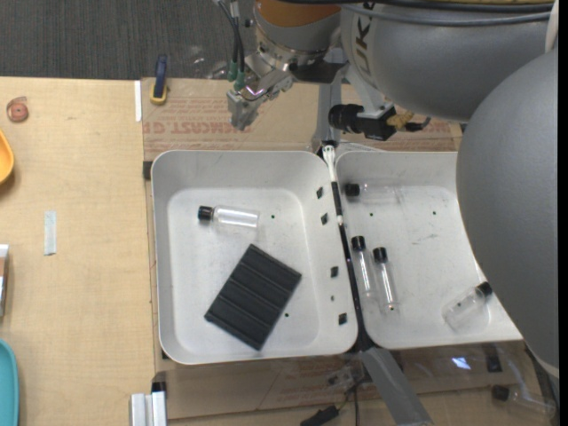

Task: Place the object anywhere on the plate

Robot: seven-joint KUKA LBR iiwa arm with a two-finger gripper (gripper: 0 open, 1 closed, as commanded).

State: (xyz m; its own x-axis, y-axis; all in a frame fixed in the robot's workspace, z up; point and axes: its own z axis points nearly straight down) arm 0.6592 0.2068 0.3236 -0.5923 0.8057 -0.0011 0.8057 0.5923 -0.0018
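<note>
The gripper [241,114] hangs in the upper middle of the frame, above the brown cardboard strip [222,122] that runs behind the bins, beyond the far rim of the left bin [164,264]. Whether it is released or clenched cannot be told from this angle, and nothing is seen between its tips. The orange band [293,3] of the arm sits just above it at the top edge, and the grey bulk of the arm [506,149] covers the upper right and right side of the frame. In the left bin, a black ribbed plate [254,295] lies flat and turned at a slant in the lower middle of the bin floor. Up and to the left of it, apart from it, a clear vial with a black cap [228,217] lies on its side, cap toward the left. In the right bin [417,327] lie more clear vials: one near the upper left corner [366,190], two side by side near the dividing wall [373,273], and one at the lower right [468,306], partly under the arm. On the wooden bench [80,238] at the left of the frame, a small grey strip [50,233] lies well apart from the bins.
</note>
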